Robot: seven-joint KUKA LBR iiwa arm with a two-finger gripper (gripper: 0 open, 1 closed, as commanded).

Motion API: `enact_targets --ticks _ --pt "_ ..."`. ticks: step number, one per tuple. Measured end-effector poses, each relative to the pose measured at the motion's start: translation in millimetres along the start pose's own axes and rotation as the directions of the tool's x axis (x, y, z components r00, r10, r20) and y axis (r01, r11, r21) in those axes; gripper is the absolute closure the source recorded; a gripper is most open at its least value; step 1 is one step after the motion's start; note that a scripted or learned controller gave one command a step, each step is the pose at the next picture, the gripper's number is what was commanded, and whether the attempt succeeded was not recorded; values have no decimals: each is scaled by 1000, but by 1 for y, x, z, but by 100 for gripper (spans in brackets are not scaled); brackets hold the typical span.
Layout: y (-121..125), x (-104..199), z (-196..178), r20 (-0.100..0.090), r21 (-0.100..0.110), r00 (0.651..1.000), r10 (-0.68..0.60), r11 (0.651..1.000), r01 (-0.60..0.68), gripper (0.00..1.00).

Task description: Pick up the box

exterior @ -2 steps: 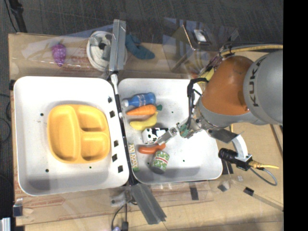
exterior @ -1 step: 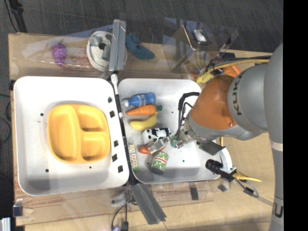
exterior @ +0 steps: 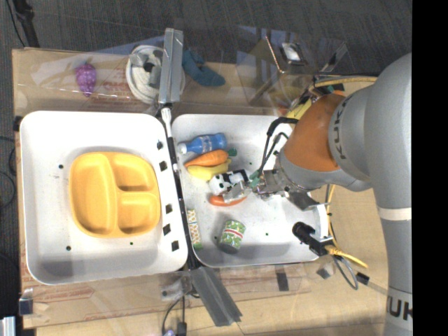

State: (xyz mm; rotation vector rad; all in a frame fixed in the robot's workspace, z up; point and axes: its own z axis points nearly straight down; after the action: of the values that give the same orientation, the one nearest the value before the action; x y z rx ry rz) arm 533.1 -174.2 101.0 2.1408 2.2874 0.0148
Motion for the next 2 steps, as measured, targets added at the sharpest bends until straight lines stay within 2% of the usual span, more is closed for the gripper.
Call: enact_targets --ticks 1,2 --pt "28 82 9 -1 14 997 -80 997 80 0" --pt "53 77 11 5 18 929 371 928 -371 0"
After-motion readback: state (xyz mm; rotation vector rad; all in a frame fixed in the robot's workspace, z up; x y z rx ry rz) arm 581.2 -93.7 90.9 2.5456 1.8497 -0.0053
